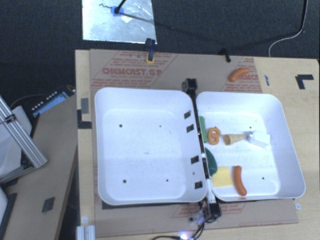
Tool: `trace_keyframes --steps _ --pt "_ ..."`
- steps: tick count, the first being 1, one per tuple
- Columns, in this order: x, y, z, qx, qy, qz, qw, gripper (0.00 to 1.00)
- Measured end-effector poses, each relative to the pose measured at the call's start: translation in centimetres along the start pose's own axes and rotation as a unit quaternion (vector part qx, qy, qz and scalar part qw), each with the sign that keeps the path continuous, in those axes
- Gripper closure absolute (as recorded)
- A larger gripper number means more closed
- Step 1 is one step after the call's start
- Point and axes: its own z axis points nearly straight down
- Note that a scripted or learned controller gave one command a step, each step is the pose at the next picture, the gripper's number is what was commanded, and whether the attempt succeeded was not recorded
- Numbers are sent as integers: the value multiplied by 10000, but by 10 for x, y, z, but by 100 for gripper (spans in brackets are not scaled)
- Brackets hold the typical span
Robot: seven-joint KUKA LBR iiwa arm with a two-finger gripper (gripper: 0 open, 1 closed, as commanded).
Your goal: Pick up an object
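Nearest the camera, two white bins sit side by side on the table [280, 69]: the left bin [145, 149] and the right bin [285, 149], joined along a dark hinge strip. At the near end of the right bin lie one orange-red toy sausage [240, 180] and, touching its left side, one pale yellow block [222, 176]. One dark green piece [210, 161] rests against the bin's left wall just beyond the block. Farther back come one orange pretzel-shaped ring [214, 135], one tan cone [233, 138] lying on its side just beside it, and one white-grey lump [258, 138] at the cone's right end. One light green strip [202, 124] stands along the left wall near the ring. Beyond the bins, a second toy sausage [238, 74] lies on the table's brown board, well apart from the others. The pincer's state cannot be told.
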Motion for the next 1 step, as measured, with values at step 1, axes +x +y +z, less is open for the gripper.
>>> trace_keyframes --steps 1 --pt "21 6 17 -6 -3 -3 10000 100"
